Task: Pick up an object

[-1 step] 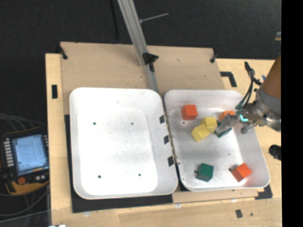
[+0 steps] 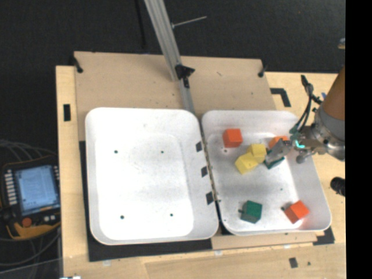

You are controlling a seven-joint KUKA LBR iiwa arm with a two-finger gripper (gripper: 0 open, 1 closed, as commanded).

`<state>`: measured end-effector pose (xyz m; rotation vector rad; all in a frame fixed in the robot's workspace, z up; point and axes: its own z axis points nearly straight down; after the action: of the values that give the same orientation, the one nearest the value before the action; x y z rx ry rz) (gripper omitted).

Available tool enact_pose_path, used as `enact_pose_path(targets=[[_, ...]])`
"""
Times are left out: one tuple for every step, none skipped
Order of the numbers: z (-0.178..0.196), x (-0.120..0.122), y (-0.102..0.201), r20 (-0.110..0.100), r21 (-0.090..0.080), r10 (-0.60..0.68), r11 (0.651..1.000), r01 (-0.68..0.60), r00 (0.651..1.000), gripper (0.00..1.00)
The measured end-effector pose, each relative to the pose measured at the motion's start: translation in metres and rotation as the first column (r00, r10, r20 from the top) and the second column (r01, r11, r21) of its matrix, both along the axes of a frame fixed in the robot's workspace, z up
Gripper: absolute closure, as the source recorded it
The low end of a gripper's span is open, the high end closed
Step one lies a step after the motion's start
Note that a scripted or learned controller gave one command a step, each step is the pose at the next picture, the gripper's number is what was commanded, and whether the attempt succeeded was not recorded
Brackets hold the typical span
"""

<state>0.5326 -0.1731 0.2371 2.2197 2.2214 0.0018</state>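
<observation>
We see two-finger gripper (image 2: 275,156) low in right white bin (image 2: 308,214), centre-right of frame, over small dark green block (image 2: 273,163) beside two yellow blocks (image 2: 250,158). Grip and block's axis: we cannot tell.

Smooth white plastic bins (image 2: 145,121), matt wooden bench (image 2: 128,74), matt coloured blocks (image 2: 232,137)

- The table (image 2: 67,254) is pale wood with a brown board (image 2: 128,80) on its far part.
- Two shallow white bins lie on it side by side: left bin (image 2: 99,127), right bin (image 2: 317,214).
</observation>
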Motion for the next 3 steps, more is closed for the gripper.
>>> enact_pose_path(targets=[[-0.047,0.007,-0.006,-0.005,-0.001,-0.002,1.000,0.002,1.000,0.00],[-0.089,0.005,-0.005,-0.005,-0.001,-0.002,1.000,0.002,1.000,0.00],[-0.140,0.005,-0.007,0.000,-0.003,-0.002,1.000,0.002,1.000,0.00]])
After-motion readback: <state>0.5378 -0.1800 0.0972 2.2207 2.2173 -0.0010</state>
